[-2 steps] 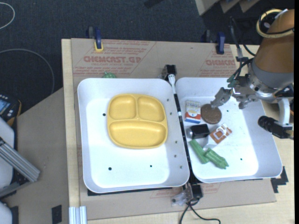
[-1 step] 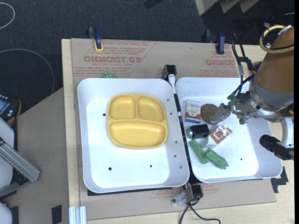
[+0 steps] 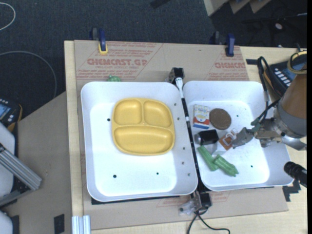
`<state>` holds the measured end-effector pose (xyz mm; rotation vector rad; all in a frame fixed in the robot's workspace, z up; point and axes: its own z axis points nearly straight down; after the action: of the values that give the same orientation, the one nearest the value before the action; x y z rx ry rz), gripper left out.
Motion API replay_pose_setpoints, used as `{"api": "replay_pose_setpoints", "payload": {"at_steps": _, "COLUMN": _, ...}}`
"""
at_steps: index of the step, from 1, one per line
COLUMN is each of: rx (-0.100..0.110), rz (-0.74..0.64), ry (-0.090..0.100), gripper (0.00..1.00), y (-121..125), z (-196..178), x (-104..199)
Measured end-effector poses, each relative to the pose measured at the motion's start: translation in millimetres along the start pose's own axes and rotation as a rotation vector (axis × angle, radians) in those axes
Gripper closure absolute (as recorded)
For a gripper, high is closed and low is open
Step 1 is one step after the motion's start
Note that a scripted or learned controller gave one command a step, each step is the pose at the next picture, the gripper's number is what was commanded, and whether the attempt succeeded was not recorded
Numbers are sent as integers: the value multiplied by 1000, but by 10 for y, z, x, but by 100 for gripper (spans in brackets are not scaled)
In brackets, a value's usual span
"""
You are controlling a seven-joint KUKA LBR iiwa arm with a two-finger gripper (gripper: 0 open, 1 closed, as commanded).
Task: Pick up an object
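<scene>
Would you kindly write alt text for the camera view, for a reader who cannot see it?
The gripper reaches from the right into the right bin, low among a brown disc, a small carton, a black block and green pods. The left bin holds a yellow divided plate.

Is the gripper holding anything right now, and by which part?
Cannot be told: the gripper sits low in the right bin beside a small orange-brown item, contact unclear.
</scene>
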<state>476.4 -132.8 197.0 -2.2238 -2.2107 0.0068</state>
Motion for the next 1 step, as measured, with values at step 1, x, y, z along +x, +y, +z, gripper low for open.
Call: {"api": "replay_pose_setpoints", "payload": {"at_steps": 1, "rx": -10, "rz": -5, "ry": -2, "gripper": 100, "y": 35, "z": -124, "x": 25}}
